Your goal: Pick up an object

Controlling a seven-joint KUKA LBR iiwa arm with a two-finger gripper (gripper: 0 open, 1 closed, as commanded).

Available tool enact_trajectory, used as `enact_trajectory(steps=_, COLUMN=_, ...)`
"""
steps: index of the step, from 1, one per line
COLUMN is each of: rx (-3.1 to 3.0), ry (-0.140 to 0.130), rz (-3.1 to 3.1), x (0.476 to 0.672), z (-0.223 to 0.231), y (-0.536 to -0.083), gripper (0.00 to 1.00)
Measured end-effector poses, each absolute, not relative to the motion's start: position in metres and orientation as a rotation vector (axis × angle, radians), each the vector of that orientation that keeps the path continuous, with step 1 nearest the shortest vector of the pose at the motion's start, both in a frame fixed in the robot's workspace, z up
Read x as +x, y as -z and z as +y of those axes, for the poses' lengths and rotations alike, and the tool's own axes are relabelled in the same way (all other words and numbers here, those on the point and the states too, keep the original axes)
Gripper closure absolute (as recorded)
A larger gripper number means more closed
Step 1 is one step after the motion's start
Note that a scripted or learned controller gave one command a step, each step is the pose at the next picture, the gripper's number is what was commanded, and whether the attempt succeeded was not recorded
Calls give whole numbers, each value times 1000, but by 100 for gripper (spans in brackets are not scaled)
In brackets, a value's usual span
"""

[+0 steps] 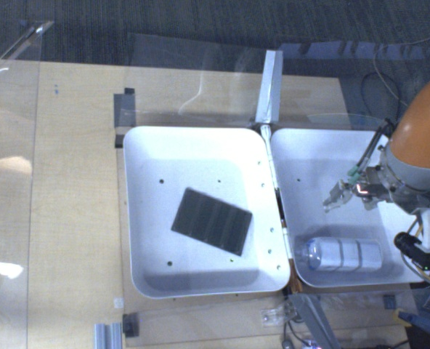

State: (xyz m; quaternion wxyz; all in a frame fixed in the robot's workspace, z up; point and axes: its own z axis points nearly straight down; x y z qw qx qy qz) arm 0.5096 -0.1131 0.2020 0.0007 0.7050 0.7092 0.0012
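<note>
From above, the gripper (pixel 343 193) is hanging over the right bin (pixel 302 158), well behind the bottle (pixel 343 254) lying on its side by the near wall. Whether it is gripping anything, I cannot tell; nothing visible is sitting in it. The clear, round bottle is likely rolling or slipping away under a pinch, and the wall is crowding any approach. Counting: two bins, one bottle, one dark pad (pixel 212 221) in the left bin (pixel 149 166).

Two white bins (pixel 200 140) sit side by side on a wooden bench (pixel 62 195).
</note>
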Motion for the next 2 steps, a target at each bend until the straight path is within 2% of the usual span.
enact_trajectory(steps=1, rx=2136, ry=-10, rz=2285, x=504, z=-184, y=-90, gripper=0)
enact_trajectory(steps=2, rx=2189, ry=-16, rz=2241, x=568, z=-108, y=-89, gripper=0)
